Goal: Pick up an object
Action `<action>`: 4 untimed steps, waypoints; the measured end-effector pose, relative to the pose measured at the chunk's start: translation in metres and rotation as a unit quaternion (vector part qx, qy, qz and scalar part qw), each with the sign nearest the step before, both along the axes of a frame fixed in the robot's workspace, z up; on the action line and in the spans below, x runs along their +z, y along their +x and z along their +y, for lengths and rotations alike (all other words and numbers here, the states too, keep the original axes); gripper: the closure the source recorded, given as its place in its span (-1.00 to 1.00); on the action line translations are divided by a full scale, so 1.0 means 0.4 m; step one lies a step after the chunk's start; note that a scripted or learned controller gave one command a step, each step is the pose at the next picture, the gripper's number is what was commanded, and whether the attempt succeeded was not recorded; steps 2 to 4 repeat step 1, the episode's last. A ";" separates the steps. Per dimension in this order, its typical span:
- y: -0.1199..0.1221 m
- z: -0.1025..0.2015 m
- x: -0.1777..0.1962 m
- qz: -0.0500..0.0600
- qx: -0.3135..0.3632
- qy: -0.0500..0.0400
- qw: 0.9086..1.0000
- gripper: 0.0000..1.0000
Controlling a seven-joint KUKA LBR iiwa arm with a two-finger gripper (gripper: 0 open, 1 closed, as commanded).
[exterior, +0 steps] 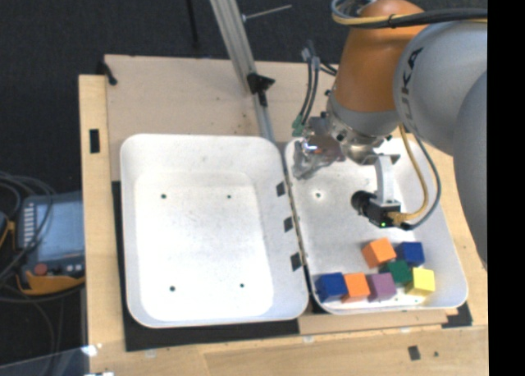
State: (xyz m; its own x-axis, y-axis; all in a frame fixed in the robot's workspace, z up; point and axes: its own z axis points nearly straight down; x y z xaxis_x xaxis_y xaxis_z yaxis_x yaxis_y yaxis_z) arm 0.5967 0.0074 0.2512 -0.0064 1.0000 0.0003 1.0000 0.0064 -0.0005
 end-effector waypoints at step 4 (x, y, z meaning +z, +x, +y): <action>-0.040 0.134 -0.032 0.000 0.000 0.000 1.000 1.00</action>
